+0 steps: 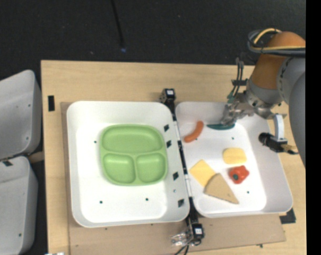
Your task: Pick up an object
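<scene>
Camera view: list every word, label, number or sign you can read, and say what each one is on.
None can be read.
The green tray, the two white bins, the food pieces and the arm carry no visible text.
The small black clips along the divider are too small to show any marking.

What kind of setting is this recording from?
Probably a lab bin-picking bench: two shallow white bins on a wooden bench top, a green divided plate, toy food like the orange sausage, grey-and-orange arm's gripper.
</scene>
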### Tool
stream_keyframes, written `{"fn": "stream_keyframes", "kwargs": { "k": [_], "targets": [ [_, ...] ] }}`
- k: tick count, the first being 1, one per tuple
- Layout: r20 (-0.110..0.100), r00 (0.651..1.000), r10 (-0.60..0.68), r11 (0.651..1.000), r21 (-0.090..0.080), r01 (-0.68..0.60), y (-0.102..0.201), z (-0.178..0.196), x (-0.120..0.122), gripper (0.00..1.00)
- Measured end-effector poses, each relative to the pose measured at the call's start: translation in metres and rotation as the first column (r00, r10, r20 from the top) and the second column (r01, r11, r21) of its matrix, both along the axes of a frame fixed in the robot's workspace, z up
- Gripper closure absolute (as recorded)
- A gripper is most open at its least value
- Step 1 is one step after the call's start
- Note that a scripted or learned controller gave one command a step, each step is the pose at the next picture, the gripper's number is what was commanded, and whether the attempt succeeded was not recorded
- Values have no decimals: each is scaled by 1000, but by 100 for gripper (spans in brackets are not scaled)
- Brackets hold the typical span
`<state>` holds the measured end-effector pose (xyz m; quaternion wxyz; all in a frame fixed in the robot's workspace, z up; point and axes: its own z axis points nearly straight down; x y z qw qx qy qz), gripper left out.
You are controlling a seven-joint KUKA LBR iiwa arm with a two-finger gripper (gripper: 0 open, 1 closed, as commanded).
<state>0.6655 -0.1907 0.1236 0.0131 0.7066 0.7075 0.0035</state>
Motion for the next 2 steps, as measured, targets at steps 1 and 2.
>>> {"fn": "stream_keyframes", "kwargs": {
  "k": [1, 2],
  "targets": [
    [-15, 1000, 2, 1000, 12, -2, 2, 65, -1, 100],
    [-16, 1000, 2, 1000, 12, -2, 1, 114, 0, 100]
  ]
}}
